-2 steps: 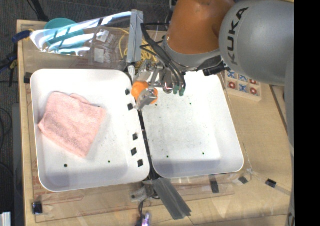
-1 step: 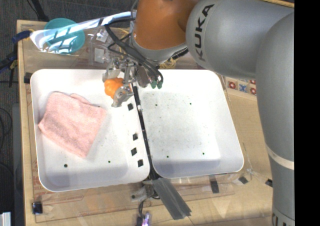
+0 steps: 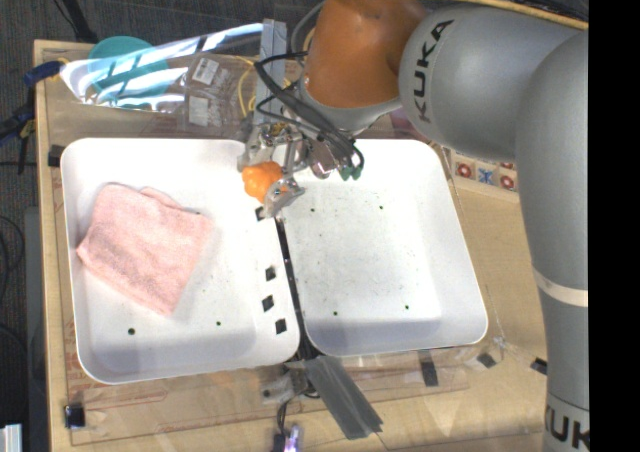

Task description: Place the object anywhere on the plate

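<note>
A small round orange object (image 3: 259, 178) sits between the fingers of my gripper (image 3: 268, 184), over the inner edge of the left bin (image 3: 90, 340) near the divide between the bins. The gripper is shut on it. One pale fingertip (image 3: 279, 193) shows just right of and below the object. The wrist and the orange band (image 3: 350, 45) rise above it toward the back. A pink folded cloth (image 3: 145, 245) lies in the left bin, well to the left of the gripper. I cannot make out a plate.
The right bin (image 3: 400, 270) has a speckled white floor. Small black marks (image 3: 270, 290) line the left bin's right side. Clear plastic and a teal item (image 3: 125, 60) lie behind the bins. The grey arm (image 3: 540, 140) covers the right side.
</note>
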{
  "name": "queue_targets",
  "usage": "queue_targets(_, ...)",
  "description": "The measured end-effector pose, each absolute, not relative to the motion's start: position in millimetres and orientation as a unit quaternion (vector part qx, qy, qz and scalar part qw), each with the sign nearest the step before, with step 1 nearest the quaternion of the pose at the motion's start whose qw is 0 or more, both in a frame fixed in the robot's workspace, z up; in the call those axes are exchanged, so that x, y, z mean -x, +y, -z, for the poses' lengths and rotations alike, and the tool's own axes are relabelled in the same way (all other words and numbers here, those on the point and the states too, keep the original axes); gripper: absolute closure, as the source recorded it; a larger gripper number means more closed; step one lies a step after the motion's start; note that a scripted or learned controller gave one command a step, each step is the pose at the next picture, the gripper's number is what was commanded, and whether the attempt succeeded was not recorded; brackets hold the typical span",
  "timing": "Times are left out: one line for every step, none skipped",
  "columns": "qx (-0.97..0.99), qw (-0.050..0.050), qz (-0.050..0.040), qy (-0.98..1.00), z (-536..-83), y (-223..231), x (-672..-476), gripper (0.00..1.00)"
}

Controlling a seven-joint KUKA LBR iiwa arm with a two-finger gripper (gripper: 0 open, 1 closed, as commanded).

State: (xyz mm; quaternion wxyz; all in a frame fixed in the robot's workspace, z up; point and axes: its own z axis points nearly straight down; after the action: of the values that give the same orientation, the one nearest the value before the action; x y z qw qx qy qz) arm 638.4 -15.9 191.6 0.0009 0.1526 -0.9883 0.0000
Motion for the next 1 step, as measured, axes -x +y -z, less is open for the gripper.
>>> queue_targets(-0.234,-0.001,0.0001,-0.972,-212.8,60.9,-656.7,1.00)
